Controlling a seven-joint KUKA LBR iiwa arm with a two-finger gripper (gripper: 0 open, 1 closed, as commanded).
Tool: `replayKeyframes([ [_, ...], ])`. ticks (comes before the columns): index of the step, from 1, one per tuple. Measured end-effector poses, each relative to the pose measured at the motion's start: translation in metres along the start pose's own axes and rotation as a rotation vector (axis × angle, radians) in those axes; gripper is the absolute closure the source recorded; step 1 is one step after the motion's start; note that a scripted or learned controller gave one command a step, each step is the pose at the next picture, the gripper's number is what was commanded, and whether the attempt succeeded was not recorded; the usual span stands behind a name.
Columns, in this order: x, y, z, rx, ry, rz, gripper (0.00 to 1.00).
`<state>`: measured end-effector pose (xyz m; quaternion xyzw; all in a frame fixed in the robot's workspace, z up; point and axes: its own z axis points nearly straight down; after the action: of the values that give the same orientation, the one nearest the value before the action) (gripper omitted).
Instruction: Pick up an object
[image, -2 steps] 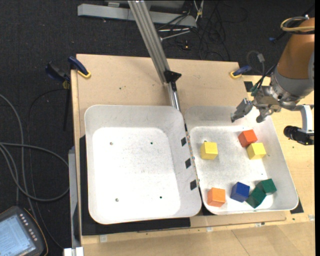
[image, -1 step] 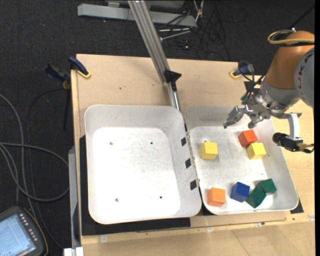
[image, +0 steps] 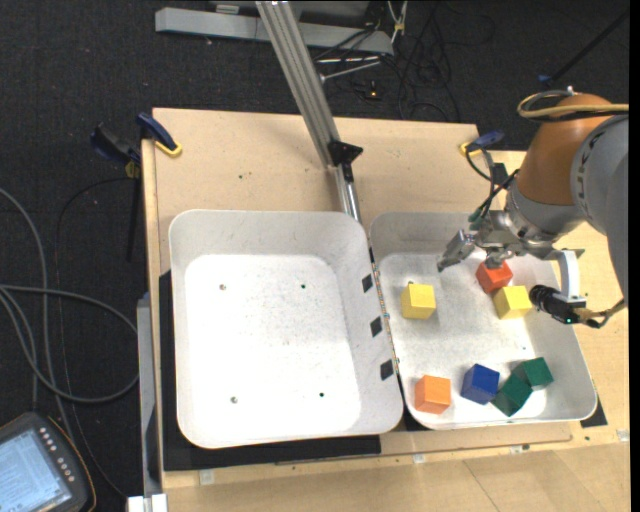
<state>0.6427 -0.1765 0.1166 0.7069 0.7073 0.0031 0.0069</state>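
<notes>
My gripper (image: 470, 260) hangs over the back of the right bin (image: 400, 250), open, with nothing between its fingers. One fingertip (image: 443, 264) points left toward the bin's middle. The other sits right above a red block (image: 493, 277). A yellow block (image: 513, 301) touches the red one on its front right. Another yellow block (image: 419, 300) lies alone to the left. Along the front of the bin lie an orange block (image: 433, 392), a blue block (image: 480, 383) and two green blocks (image: 537, 372) (image: 514, 394).
The left bin (image: 190, 300) adjoins the right one. A slanted metal pole (image: 310, 90) comes down to the back edge between the bins. Blue clamps (image: 150, 130) grip the board's back corners. A cabled black part (image: 555, 300) of the arm hangs by the right rim.
</notes>
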Motion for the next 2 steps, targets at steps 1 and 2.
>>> replayKeyframes([
  [1, 0.0, 0.001, -0.012, -0.003, 0.0, 0.001, 1.0],
  [2, -0.004, 0.013, -0.068, 0.007, 0.003, -0.002, 1.0],
])
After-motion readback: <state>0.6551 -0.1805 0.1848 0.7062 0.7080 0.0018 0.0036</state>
